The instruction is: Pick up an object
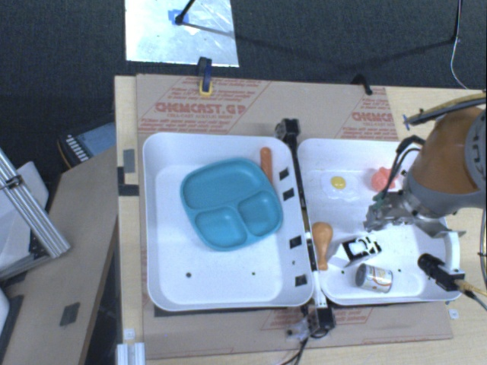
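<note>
Your arm (449, 158) hangs over the right bin (358, 152); I cannot tell what state its gripper (378, 217) is in. Just below it lie the black-and-white piece (361, 246), then the can (374, 277), likeliest targets.

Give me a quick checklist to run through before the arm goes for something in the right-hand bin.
1. Targets in the right bin: ok. A can, a wooden piece, a yellow disc, a pink object and a black-and-white item lie there.
2. Gripper over the right bin: ok.
3. Object between its fingers: cannot tell.
4. Can apart from the wooden piece: ok.
5. Blue tray in the other bin, away from the arm: ok.
</note>
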Tool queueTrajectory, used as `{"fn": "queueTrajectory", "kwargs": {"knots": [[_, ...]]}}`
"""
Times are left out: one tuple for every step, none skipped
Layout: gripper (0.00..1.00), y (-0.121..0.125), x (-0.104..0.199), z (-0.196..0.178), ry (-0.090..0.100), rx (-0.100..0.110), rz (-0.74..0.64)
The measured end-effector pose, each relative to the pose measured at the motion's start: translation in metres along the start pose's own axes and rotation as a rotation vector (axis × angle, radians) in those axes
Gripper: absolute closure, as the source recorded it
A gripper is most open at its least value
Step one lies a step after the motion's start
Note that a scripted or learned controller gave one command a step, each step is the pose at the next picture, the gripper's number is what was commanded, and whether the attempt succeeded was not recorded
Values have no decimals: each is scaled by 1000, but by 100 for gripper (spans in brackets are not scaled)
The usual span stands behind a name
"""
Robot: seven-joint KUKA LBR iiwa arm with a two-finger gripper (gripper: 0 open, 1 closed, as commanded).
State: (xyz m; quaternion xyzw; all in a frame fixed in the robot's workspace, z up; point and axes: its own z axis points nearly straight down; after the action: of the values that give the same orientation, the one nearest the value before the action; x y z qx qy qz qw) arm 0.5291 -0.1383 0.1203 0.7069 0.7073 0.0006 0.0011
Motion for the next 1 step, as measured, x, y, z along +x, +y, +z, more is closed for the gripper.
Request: {"fn": "queueTrajectory", "kwargs": {"knots": [[100, 7, 8, -58, -1, -4, -4]]}}
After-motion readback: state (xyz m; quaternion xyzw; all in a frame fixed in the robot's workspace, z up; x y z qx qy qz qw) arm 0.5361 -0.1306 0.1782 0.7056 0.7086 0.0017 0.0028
